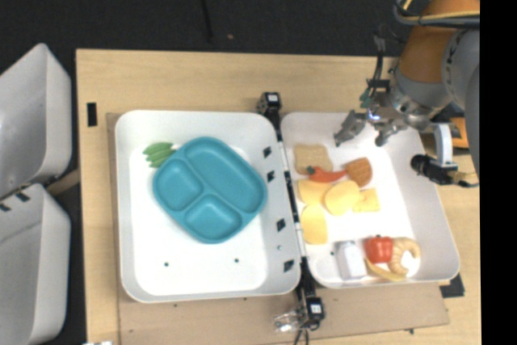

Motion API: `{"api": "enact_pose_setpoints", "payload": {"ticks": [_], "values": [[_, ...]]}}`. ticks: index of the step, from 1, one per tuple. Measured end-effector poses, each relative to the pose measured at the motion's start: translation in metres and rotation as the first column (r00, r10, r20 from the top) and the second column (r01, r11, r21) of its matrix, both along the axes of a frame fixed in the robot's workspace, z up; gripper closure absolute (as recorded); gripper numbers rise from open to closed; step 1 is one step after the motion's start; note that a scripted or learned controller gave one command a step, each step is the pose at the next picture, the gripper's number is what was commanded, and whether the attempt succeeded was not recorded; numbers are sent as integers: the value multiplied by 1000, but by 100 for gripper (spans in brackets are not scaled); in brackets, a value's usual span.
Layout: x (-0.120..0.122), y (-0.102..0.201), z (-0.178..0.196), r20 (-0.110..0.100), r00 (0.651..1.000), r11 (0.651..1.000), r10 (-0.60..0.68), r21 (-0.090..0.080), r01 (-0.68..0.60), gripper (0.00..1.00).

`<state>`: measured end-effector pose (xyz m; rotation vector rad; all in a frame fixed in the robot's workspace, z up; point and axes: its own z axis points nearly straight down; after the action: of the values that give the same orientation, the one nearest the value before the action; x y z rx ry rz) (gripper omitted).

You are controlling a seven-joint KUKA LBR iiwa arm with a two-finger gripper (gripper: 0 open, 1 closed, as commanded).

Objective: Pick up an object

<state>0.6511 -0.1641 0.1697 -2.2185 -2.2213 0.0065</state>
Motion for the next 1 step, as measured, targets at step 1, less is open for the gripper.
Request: {"api": "enact_pose_setpoints", "payload": {"ticks": [1], "values": [[-4, -5, -61, 6, 1000, 1000, -2, -3, 2, 0]]}}
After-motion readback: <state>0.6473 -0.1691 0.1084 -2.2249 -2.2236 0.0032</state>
